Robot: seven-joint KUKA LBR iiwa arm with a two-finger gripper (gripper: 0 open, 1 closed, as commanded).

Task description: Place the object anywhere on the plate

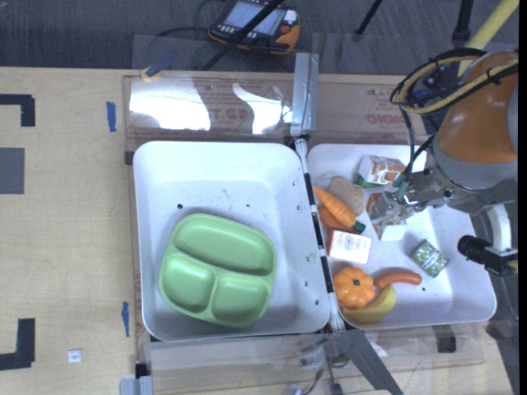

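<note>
We look down at a slant on two white bins set side by side on a bench. The left bin (156, 179) holds a green plate (216, 268) with three compartments, lying flat toward the near side; nothing rests on it, so the placing is not yet done.

The right bin (469, 299) holds the loose things to pick from. A carrot (333, 207) lies against the wall between the bins, with a brown piece (348, 191) just behind it. A white card with a red edge (349, 245) lies just in front of the carrot. At the near edge, an orange pumpkin (354, 287), a banana (377, 304) and a red sausage (398, 279) sit touching in a cluster. A small green carton (429, 257) lies apart, toward the right. A printed packet (380, 171) rests at the far side.

The arm (482, 130) reaches in from the right and hangs over the far part of the right bin. Its gripper (394, 207) is low among the things, just right of the carrot and below the packet, beside a crumpled wrapper. We cannot tell its state, nor which thing it is aimed at. We judge that it is down here to pick, since the plate sits well apart in the other bin and anything taken must be carried over the dividing wall.
</note>
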